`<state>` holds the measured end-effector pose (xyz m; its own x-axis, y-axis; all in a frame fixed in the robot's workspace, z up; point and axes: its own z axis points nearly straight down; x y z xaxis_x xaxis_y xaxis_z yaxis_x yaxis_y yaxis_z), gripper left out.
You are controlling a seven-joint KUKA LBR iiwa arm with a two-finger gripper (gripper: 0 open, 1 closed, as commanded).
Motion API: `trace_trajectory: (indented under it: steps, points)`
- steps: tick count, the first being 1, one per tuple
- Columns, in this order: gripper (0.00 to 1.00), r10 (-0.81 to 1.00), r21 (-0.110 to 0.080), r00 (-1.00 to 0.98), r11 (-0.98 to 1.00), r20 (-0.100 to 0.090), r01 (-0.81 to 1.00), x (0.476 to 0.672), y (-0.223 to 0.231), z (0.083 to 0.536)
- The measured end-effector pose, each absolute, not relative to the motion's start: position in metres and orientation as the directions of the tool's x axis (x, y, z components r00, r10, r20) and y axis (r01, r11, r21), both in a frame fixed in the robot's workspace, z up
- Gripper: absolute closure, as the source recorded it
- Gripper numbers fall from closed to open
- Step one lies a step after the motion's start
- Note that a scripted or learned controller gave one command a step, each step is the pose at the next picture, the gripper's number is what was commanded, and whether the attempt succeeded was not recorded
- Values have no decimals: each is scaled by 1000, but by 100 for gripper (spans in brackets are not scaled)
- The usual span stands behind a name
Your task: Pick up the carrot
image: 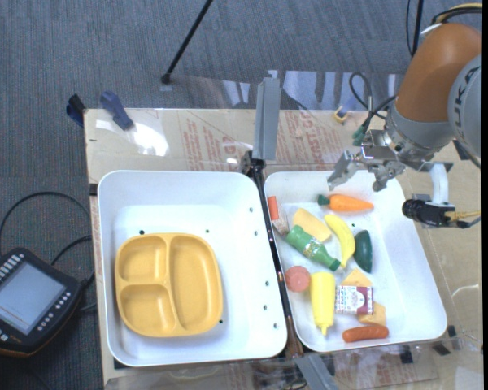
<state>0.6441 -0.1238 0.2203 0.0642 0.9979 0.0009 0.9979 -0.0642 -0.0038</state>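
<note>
Camera view: carrot (350, 204) lies in the right bin (419, 254), at its far end, beside the banana (342, 236). Gripper (361, 175) hovers just above it, fingers (340, 171) spread, not touching; carrot sits below the gap between them.

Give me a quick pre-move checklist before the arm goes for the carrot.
1. Carrot in sight, top of right bin: ok.
2. Carrot top uncovered: ok.
3. Gripper open: ok.
4. Gripper above the carrot, holding nothing: ok.
5. Room beside the carrot: banana lies just below it, touching or apart: cannot tell.
6. Fingers lined up across the carrot: cannot tell.
</note>
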Motion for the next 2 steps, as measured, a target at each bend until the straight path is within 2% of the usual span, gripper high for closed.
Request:
trace_trajectory:
  steps: [2]
  points:
    - [0, 998, -4, 64, -64, 1, 998, 644, -124, 220]
